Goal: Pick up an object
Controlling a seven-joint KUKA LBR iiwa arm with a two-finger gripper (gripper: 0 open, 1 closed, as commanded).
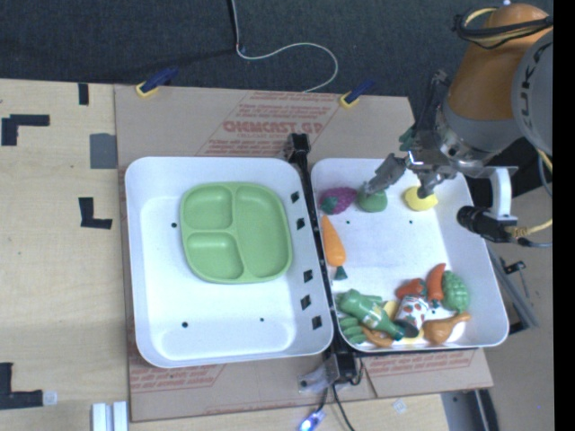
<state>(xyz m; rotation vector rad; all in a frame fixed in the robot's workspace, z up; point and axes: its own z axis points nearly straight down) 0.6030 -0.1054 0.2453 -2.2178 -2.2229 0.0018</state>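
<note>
Camera view shows the gripper [402, 176] at the far edge of the right bin [467, 268], fingers spread wide and holding nothing. One finger [382, 180] rests over a green toy [372, 201]; the other hangs above a yellow toy [420, 199]. A purple toy [338, 199] lies near the far left corner, an orange carrot [333, 243] along the left wall, a heap of toys [404, 311] at the near edge. Closing from here risks pinching air between green and yellow, or nudging one against the wall.

Green divided plate [237, 232] in left bin [144, 268]; white cable [269, 57] on dark floor.
</note>
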